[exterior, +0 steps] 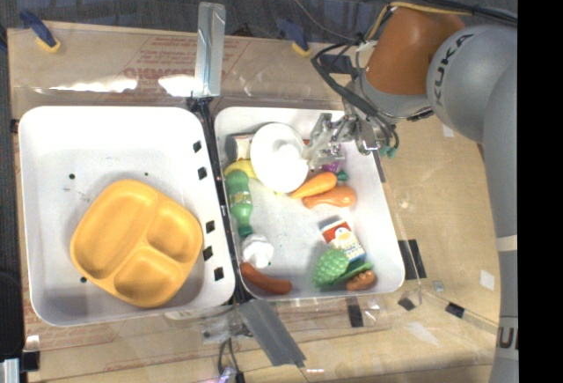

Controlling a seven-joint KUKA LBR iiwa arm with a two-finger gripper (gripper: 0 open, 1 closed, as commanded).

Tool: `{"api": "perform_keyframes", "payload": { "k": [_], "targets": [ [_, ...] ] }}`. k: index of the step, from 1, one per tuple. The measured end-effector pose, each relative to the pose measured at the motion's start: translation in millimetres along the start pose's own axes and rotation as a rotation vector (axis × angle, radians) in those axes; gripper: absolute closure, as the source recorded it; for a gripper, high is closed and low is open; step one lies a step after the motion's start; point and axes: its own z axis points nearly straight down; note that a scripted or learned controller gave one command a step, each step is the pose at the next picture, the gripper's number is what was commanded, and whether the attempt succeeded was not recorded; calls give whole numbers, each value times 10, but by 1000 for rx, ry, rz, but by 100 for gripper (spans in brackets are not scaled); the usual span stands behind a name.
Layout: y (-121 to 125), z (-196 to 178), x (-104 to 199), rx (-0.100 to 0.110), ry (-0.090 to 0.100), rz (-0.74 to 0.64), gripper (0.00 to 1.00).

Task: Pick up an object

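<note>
Tool low beside white plate, grip state unclear; carrot crowding close, may slip or jam.

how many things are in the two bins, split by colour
Yellow: 2, the divided tray in the left bin and a piece by the right bin's divider
White: 2
Green: 2
Orange: 2
Red-brown: 2
Mixed-colour carton: 1
Purple, half hidden at the pincer: 1
Total: 12, as far as the clutter shows
</note>
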Motion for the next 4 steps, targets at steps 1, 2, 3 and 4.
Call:
{"api": "perform_keyframes", "payload": {
  "k": [1, 2, 3, 4],
  "targets": [
    [-12, -552, -100, 5, -11, -67, 100],
    [187, -705, -93, 4, -9, -156, 100],
    [19, -970, -88, 4, -7, -292, 100],
    [6, 30, 326, -1, 0, -625, 100]
  ]
}}
